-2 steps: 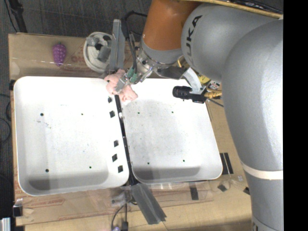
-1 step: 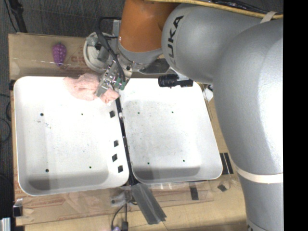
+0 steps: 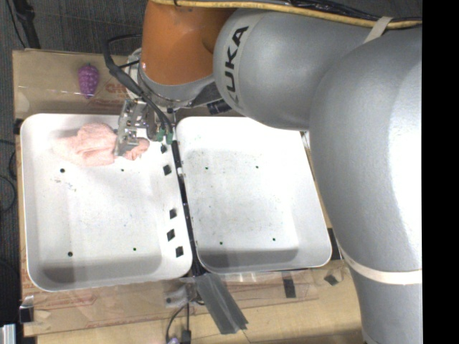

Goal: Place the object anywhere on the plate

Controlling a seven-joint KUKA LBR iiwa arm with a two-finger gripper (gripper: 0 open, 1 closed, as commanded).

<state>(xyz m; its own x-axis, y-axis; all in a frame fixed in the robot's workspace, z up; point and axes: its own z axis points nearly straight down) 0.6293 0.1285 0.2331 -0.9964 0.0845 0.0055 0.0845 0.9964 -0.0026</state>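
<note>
A pale pink, lumpy object [image 3: 92, 143] lies in the far left part of the left bin [image 3: 93, 221]. My gripper [image 3: 132, 140] hangs low over the bin at the pink object's right edge, touching or nearly touching it. A small pink piece [image 3: 141, 147] shows just right of the gripper's tip; whether it is held I cannot tell. The grey arm with its orange band [image 3: 179, 34] comes down from the top of the view and hides the bin's far right corner.
A small purple object [image 3: 88, 80] rests on the bench beyond the left bin. The right bin [image 3: 251, 199] sits beside the left one, with black clips [image 3: 172, 213] along the shared rim. The arm's grey body [image 3: 373, 156] covers the right side.
</note>
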